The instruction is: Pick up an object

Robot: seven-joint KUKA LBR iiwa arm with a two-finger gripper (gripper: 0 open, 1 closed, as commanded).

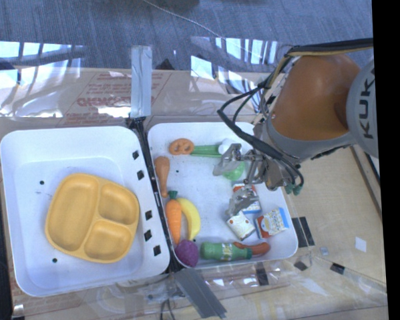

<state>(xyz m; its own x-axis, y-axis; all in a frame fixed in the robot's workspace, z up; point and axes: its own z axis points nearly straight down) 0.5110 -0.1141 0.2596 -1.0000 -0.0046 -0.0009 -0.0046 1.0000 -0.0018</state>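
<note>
Nearest to us, along the bottom wall of the right bin [292, 241], we see a green bottle [225, 250] lying on its side, with a purple toy [186, 252] at its left end and a reddish piece [260, 248] at its right end, partly tucked under other things. Just above these lie two small cartons [257, 224], their printing too small for us to read. Left of them a carrot [173, 217] and a banana [191, 218] lie touching, side by side, near the wall between the bins. In the left bin [26, 152] rests a yellow divided plate [91, 217], tilted in our view.

Higher up, the gripper [242, 182] hangs over the middle of the right bin, its metal fingers [240, 202] spread apart, one reaching toward a pale green object [234, 170] and one down over the upper carton. We see nothing clamped between them. Much of the green object is hidden by the fingers, so we cannot name it. Beyond it lie a tan drumstick-shaped toy [162, 172], an orange pretzel-like piece [181, 147] and a green stick [206, 149]. The arm [317, 99], orange and grey, is cut off at the right.
</note>
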